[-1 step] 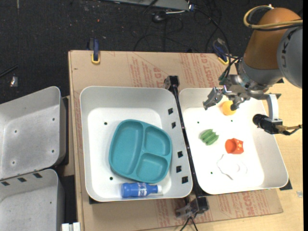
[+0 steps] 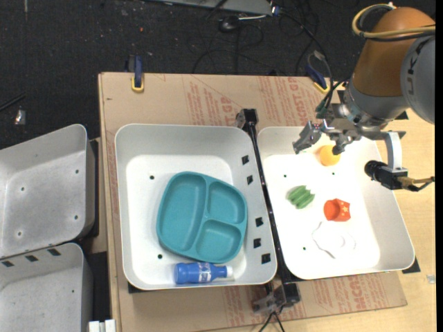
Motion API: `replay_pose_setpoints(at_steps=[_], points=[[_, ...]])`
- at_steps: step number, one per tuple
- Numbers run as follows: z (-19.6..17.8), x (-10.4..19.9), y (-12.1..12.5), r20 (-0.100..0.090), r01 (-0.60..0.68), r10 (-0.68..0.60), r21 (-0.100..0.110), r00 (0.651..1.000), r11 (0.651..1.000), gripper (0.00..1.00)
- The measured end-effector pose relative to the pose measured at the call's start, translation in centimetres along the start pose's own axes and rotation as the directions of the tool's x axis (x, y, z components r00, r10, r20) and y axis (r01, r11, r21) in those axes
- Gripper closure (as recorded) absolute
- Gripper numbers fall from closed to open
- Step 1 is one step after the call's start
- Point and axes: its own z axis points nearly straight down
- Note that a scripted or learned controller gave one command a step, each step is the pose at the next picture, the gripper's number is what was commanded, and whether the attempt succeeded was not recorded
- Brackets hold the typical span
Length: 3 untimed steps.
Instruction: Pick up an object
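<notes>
Right at the far edge of the right bin (image 2: 387,251), a small yellow object (image 2: 328,156) lies just under the gripper (image 2: 322,141). Its fingers stand spread apart, above the object, holding nothing. Nearer than the yellow object lie a green piece (image 2: 301,196), an orange-red piece (image 2: 337,210) and a white piece (image 2: 331,241), with bare white floor between them.

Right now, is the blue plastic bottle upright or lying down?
Lying down: the blue plastic bottle rests on its side along the left white bin's near wall, cap pointing right.
</notes>
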Motion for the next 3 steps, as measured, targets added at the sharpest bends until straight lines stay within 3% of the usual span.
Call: replay_pose_setpoints(at_steps=[2,3], points=[[12.4,0.2,-0.8,0.0,-0.003,0.003,0.005,1.0,1.0,0.0],[13.4,0.2,-0.8,0.0,-0.002,0.002,0.002,1.0,1.0,0.0]])
